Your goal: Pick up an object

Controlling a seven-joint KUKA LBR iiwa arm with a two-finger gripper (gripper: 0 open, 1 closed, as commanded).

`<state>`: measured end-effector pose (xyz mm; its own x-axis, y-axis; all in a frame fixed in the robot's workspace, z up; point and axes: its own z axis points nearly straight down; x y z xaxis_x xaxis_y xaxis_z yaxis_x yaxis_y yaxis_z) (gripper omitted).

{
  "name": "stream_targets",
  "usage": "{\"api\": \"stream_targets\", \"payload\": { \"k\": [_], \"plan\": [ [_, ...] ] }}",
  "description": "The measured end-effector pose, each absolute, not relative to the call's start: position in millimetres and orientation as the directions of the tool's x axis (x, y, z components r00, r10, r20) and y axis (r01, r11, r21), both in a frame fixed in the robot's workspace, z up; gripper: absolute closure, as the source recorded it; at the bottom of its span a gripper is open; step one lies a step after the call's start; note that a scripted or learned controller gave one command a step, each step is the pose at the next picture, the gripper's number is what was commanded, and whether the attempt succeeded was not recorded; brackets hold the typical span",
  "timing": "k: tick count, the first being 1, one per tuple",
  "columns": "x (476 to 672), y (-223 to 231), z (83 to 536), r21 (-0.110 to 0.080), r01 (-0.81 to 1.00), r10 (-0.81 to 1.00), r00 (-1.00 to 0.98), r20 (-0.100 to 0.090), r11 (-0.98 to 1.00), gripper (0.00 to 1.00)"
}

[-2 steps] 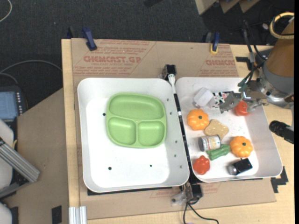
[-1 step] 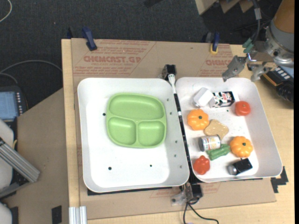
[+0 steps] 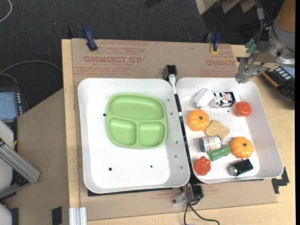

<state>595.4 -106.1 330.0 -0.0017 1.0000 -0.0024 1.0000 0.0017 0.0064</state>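
The arm [image 3: 286,27] is cut off by the picture's right edge and top corner, so most of it stays unseen. The gripper [image 3: 245,74] is blurred and small; whether it holds anything cannot be told. Print on the small carton [image 3: 224,99] is unreadable.

The arm [image 3: 284,20] has a rounded grey wrist housing under a tan-orange band, with a dark cable running along its side. Below it sits a metallic grey gripper [image 3: 244,74], boxy, with small teal fittings on its body and dull silver fingers.
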Motion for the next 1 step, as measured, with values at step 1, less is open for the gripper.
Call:
{"api": "stream_targets", "payload": {
  "k": [1],
  "plan": [
    [587.2, -90.2, 187.7, -0.013, 1.000, 1.000, 0.000, 0.003, 0.000, 1.00]
  ]
}}
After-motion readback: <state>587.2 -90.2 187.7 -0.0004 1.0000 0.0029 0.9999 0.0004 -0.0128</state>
